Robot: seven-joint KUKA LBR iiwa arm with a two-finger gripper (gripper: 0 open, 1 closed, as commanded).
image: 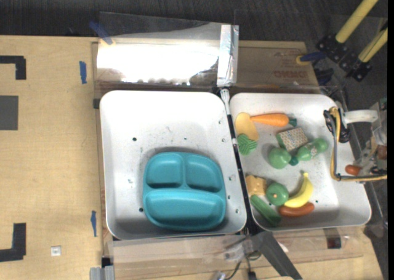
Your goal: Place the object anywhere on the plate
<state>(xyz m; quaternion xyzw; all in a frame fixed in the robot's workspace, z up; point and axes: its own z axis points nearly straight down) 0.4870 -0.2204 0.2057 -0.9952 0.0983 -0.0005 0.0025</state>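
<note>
A teal plate (183, 199) sits in a white bin (123, 125); lower right, an orange carrot (269, 119), yellow banana (300, 193), green round fruit (278, 158).

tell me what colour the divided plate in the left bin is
Teal blue plate, seen in the camera view.

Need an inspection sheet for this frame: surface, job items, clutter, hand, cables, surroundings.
Surface: two white bins side by side, left bin, right bin, on a wooden bench.
Job's things: teal plate with compartments in the left bin, nothing on it; toy foods in the right bin, among them a carrot, a banana and a green apple.
Clutter: clear plastic sheet behind the left bin.
Hand: hand at the right bin's right edge; fingers unclear.
Cables: nothing seen.
Surroundings: dark floor, yellow poles top right.
</note>
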